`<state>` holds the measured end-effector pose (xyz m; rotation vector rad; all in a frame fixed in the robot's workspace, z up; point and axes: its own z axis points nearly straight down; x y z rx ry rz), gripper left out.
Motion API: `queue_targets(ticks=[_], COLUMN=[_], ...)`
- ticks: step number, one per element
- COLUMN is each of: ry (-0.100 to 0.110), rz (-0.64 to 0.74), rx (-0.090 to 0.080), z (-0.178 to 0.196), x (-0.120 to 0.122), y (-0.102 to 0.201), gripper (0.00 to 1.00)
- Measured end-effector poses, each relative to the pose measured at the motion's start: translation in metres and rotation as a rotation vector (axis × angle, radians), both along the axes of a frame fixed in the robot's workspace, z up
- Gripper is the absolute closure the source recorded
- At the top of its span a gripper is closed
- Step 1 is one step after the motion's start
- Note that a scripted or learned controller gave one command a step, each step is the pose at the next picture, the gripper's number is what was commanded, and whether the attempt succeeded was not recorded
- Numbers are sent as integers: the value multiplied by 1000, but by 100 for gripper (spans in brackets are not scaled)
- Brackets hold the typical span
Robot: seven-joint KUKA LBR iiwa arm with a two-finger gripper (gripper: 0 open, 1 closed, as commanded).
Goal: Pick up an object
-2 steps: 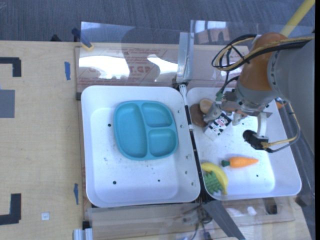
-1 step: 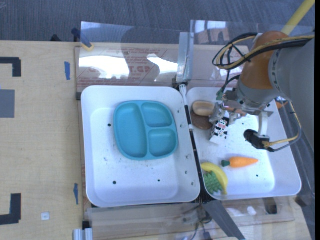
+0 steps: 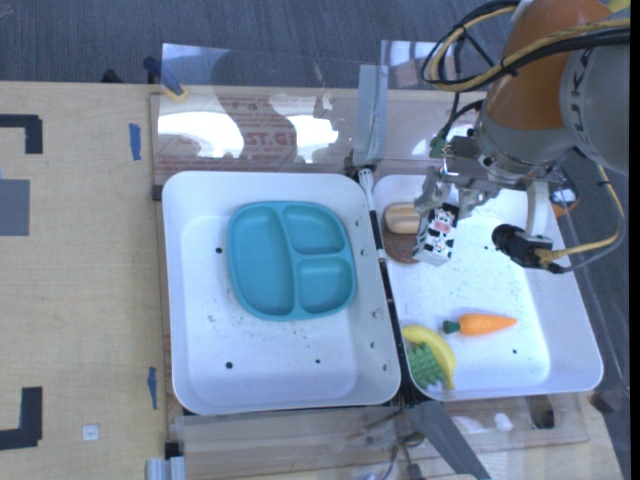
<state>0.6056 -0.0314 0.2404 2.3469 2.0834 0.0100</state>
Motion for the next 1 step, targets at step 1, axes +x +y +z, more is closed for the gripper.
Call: queue_targets(ticks=[1], ry=[13], rz=[-82], rx=[-3], z=[-13], x=[28], y=[-15], gripper=[100])
